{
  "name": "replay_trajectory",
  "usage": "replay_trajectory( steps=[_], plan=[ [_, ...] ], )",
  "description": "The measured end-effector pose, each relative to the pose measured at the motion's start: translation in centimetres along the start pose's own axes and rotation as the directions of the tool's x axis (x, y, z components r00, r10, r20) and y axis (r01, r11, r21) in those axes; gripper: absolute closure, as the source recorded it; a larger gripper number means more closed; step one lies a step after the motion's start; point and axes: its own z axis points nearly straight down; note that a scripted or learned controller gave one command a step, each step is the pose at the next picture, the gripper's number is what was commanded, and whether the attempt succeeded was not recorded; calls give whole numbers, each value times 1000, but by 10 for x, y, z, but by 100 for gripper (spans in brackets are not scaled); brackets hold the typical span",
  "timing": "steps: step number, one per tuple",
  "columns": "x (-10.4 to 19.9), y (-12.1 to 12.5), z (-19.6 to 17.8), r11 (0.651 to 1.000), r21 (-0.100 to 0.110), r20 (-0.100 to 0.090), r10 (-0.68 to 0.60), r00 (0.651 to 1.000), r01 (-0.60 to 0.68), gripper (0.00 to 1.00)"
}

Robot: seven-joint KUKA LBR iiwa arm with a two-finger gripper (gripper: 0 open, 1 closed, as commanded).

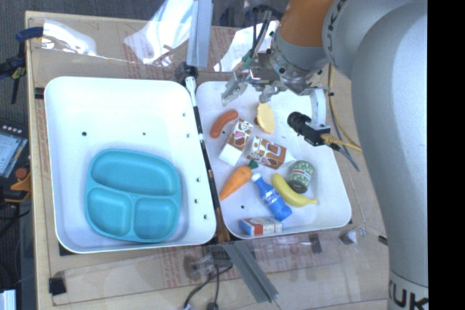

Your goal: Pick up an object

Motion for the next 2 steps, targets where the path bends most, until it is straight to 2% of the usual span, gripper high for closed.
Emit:
replay_trajectory(
  steps=[1, 2],
  plan=[
    [-24, -48, 112, 1000, -4, 1, -20, 1000, 20, 0],
    [-25, -48, 103, 1000, -1, 2, -24, 1000, 24, 100]
  ],
)
